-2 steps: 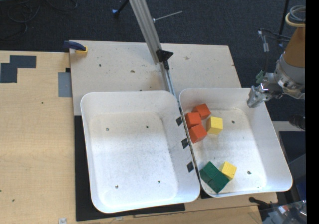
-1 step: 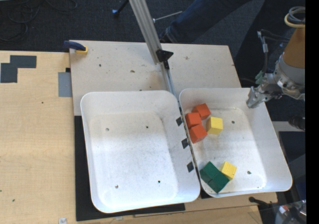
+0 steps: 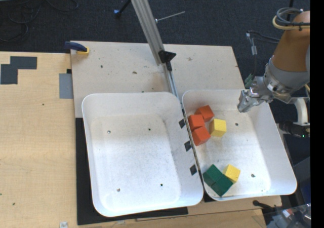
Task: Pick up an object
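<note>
Jaws (image 3: 245, 104) blurred over right bin (image 3: 283, 171)

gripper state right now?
Gripper: cannot tell open or closed; no block seen in it, above the right bin.

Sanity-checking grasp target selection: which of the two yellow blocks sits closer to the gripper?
The upper yellow block, beside the orange blocks, is closer to the gripper. The other yellow block lies by the green blocks.

aluminium rail (image 3: 150, 24) — blue clamp (image 3: 76, 47) at board corner
</note>
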Action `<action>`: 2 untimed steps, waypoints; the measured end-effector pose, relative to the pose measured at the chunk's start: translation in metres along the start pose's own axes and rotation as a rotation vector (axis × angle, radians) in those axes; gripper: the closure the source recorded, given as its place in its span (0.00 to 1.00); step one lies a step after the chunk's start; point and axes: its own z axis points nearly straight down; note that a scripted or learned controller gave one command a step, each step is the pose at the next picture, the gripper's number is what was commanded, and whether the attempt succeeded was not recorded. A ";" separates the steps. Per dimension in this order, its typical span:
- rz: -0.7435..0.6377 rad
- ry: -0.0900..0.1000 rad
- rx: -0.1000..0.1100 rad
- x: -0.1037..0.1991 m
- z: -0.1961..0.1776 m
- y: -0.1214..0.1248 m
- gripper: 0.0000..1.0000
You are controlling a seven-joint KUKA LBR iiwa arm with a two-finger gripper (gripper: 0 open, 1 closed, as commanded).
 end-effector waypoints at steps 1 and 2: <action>-0.002 0.001 0.000 0.062 0.002 0.006 1.00; -0.002 0.001 -0.002 0.123 -0.010 0.007 1.00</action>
